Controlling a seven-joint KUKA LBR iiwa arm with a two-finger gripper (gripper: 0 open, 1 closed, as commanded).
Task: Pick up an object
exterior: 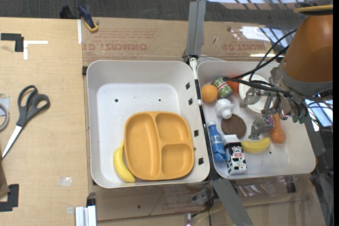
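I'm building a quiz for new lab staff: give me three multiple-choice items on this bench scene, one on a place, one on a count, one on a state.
1. Where is the orange divided plate?
A. left bin
B. right bin
C. on the bench

2. How many compartments does the plate have?
A. two
B. three
C. five

3. How does the banana in the left bin lie?
A. inside a compartment
B. partly under the plate's edge
C. leaning on the scissors

Key: 1 A, it sits inside that bin's walls. 2 B, ridges split it into three. 3 B, the plate's rim covers part of it.

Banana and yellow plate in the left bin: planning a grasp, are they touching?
Touching. In the camera view the divided plate overlaps the banana at its lower-left edge, no gap showing.
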